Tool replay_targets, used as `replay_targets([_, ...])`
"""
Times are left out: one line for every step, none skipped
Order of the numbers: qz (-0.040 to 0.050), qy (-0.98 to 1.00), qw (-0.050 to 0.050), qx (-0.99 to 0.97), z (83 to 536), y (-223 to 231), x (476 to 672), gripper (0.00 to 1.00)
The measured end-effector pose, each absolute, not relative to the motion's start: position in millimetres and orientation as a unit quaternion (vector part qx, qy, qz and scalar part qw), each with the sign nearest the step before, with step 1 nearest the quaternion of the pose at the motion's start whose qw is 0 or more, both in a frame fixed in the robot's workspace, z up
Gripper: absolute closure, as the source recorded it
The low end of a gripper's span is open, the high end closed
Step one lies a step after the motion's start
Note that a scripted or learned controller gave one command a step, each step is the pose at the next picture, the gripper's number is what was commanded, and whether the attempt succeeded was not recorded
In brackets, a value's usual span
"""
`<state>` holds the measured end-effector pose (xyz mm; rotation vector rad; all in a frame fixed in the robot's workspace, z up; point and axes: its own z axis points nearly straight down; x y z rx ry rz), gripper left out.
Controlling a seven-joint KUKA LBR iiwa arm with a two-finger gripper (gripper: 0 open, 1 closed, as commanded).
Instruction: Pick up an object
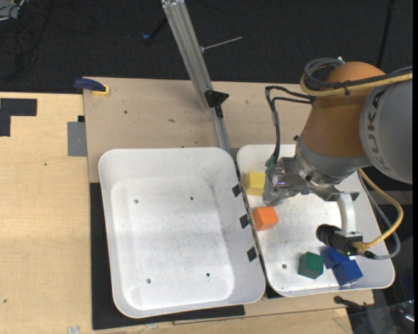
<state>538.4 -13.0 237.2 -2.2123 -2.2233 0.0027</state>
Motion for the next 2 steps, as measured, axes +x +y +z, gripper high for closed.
replay_targets([0.0006, -0.708, 0.002, -0.706, 241, 37, 538.7, 1.00])
replay_targets([0.0004, -0.709, 0.001, -0.705, 239, 89, 558.5, 1.00])
